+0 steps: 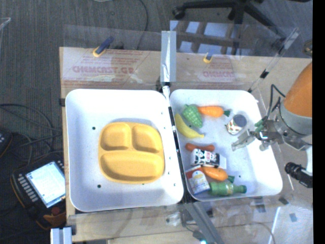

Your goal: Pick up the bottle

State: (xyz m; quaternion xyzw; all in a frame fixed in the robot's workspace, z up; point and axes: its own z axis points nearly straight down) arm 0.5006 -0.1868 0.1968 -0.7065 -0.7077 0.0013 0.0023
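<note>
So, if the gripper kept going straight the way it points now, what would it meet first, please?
The gripper points left along the right bin. Its line probably meets the carton first, though height is unclear, so it may pass above.

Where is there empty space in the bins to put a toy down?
The left bin has bare white floor all around the yellow tray. In the right bin, the far right corner and the patch between the pincer and the green bottle are bare. Its left side is crowded.

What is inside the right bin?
The right bin holds a green bottle, two carrots, a banana, a green vegetable, a cow-print carton and a small can. Anything beneath them is covered.
</note>
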